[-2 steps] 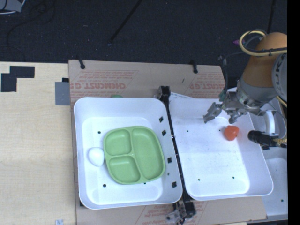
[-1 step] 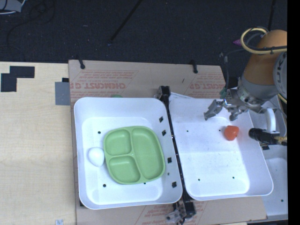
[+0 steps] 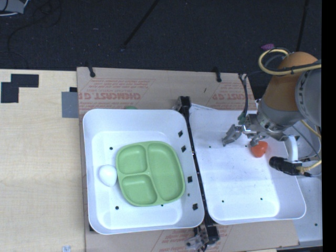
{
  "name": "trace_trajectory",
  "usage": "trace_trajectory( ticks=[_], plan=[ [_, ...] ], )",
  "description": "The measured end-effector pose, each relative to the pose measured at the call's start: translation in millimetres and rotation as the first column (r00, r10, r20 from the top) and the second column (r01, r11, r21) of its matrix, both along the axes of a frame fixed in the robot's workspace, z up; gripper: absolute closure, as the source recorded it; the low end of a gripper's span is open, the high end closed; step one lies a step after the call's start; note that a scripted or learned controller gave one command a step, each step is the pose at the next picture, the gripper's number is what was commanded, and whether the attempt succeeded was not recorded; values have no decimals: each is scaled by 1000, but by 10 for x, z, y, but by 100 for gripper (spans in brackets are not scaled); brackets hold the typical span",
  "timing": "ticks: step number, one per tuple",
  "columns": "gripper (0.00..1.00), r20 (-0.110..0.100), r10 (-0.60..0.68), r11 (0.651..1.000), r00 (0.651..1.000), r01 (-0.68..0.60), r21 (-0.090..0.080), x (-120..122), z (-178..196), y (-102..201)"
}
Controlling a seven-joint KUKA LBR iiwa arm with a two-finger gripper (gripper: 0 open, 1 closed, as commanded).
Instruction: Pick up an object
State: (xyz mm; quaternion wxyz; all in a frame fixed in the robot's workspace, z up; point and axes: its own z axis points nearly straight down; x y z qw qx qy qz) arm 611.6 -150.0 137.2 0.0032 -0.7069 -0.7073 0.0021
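Hovering my gripper (image 3: 242,136) over right bin (image 3: 247,198), fingers spread wide, holding nothing. Small orange-red object (image 3: 258,149) lies just beside it. Green divided plate (image 3: 150,173), white egg (image 3: 107,175) in left bin (image 3: 100,125).

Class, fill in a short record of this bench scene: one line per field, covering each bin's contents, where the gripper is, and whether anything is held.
left bin: green divided plate, white egg-shaped object at its left edge
right bin: small orange-red object near the far right
gripper: over the right bin, just left of the orange-red object
held: nothing seen between the fingers
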Motion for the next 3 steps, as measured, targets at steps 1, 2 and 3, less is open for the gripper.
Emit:
trace_trajectory(
  ticks=[1,2,3],
  plan=[
    [0,1,-1,1000,1000,1,0,-8,-527,14],
    [100,3,-2,1000,1000,2,-1,-3,-400,7],
    [100,9,-5,1000,1000,5,-2,18,32,-41]
  ],
)
